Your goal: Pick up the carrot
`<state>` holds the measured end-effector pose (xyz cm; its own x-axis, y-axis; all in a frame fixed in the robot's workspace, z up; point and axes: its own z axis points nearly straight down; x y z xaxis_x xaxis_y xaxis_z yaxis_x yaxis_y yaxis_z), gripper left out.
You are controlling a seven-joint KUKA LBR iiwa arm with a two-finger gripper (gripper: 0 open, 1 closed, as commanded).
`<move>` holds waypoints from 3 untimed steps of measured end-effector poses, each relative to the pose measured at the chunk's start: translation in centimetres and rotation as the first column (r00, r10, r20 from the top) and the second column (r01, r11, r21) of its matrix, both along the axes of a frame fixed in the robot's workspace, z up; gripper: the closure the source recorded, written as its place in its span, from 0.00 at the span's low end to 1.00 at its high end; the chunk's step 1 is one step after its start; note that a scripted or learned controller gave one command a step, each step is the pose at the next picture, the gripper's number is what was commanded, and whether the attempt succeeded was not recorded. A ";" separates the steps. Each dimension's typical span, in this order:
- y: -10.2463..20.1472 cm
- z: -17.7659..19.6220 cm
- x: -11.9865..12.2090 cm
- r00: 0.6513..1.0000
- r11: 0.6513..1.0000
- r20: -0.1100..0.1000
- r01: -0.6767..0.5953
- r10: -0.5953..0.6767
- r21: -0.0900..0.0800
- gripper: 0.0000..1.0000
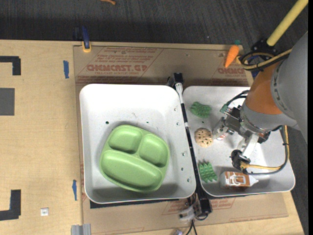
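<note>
Carrot: small orange plastic carrot with a green top, lying on the cardboard-covered worktop beyond the far edge of the right shallow white bin, outside both bins.
Arm: grey with an orange band, reaching over the right bin.
Hand: low over the right bin, well apart from the carrot; grip state cannot be told.
Right bin contents: two green leafy toys, a round speckled cookie, a small white-and-orange carton.
Left shallow white bin: holds a green three-compartment plastic tray.
</note>
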<state>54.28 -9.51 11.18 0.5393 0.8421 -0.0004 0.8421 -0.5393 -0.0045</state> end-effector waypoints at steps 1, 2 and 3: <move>-2.9 -2.0 -4.3 0.945 0.945 0.008 -0.326 0.326 -0.003 0.00; -7.8 -2.3 -3.8 1.000 1.000 0.013 0.004 -0.004 0.002 0.00; -2.5 1.5 -6.4 0.820 0.820 0.002 0.573 -0.573 -0.002 0.00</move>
<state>47.90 -12.03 12.73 0.9245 0.3811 -0.0011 0.3811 -0.9245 -0.0013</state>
